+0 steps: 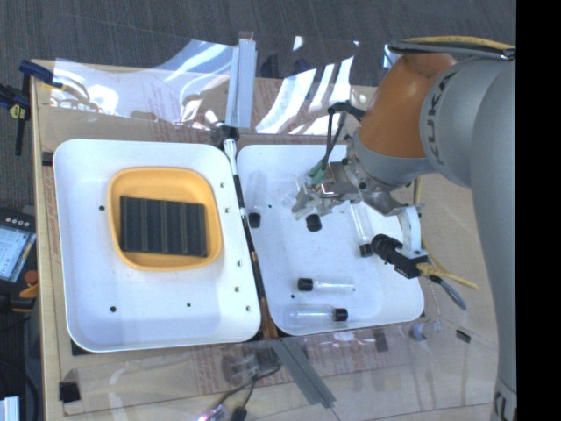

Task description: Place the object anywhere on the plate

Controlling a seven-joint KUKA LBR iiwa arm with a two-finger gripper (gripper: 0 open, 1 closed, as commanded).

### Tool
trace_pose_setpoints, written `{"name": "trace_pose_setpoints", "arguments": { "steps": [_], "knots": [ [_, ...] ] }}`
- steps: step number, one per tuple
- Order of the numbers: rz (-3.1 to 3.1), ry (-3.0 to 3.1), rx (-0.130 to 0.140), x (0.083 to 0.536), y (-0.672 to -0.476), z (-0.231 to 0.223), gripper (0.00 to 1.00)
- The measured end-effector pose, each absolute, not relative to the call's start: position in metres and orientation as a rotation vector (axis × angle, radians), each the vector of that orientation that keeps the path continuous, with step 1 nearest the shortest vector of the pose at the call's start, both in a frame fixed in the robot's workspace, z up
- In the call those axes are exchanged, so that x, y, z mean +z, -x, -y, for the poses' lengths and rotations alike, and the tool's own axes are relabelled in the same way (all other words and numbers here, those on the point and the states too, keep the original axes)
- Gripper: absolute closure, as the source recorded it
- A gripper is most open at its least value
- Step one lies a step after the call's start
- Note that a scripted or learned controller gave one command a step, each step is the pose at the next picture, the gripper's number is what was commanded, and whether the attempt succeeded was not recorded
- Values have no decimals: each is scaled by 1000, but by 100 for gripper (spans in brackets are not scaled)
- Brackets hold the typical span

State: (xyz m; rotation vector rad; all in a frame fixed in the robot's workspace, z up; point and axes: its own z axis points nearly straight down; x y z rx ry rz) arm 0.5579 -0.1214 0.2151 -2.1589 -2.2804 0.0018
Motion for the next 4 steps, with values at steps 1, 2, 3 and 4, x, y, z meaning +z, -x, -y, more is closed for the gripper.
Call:
{"name": "trace_pose_setpoints", "arguments": {
  "steps": [1, 2, 3, 4],
  "knots": [
    [2527, 1868, -1, 248, -609, 93, 100],
    [2745, 1518, 3, 191, -626, 79, 100],
    [2830, 1367, 0, 192, -635, 48, 100],
    [2936, 1107, 3, 191, -603, 36, 100]
  ]
}}
